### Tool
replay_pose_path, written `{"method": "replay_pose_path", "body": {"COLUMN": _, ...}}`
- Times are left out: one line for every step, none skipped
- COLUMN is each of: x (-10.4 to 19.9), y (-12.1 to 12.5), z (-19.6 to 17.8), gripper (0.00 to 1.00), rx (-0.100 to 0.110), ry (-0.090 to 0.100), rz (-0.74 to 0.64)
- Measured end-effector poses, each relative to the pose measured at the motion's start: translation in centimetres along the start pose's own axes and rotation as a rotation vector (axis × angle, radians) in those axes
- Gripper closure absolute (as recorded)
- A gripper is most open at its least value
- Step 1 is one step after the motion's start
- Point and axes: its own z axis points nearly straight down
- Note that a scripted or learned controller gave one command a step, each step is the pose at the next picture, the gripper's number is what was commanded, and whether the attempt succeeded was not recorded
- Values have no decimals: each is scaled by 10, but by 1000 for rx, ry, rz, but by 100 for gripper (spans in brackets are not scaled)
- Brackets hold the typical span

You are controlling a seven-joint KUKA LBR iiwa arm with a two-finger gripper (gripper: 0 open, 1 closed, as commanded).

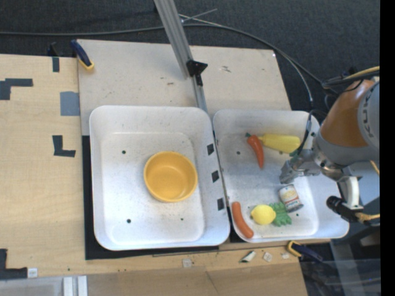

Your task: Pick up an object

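Front edge: a sausage (242, 220), a lemon (263, 214) and a green piece (282, 216) are lying along the near side of the right bin (330, 230).
Can (289, 198): sitting tilted, just below the jaws (289, 172), near but not seen touching.
Arm: reaching in from the right over this bin.
Jaws: spacing is not readable; nothing is seen pinched.
Behind jaws: a carrot (257, 150) and a banana (281, 142) are lying.
Left bin (105, 165): holding a yellow bowl (170, 176).

I can read no text anywhere, small can (289, 198) in the right bin (308, 230) carries a printed label, its print too small and blurred for me to make out, no numbers or signs legible
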Motion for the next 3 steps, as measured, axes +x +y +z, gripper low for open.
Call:
{"method": "replay_pose_path", "body": {"x": 4, "y": 7, "z": -61, "gripper": 100, "rx": -8, "ry": -3, "rz": -1}}
{"method": "replay_pose_path", "body": {"x": 4, "y": 8, "z": -105, "gripper": 100, "rx": -7, "ry": -3, "rz": -1}}
{"method": "replay_pose_path", "body": {"x": 60, "y": 23, "z": -97, "gripper": 100, "rx": -3, "ry": -2, "rz": -5}}
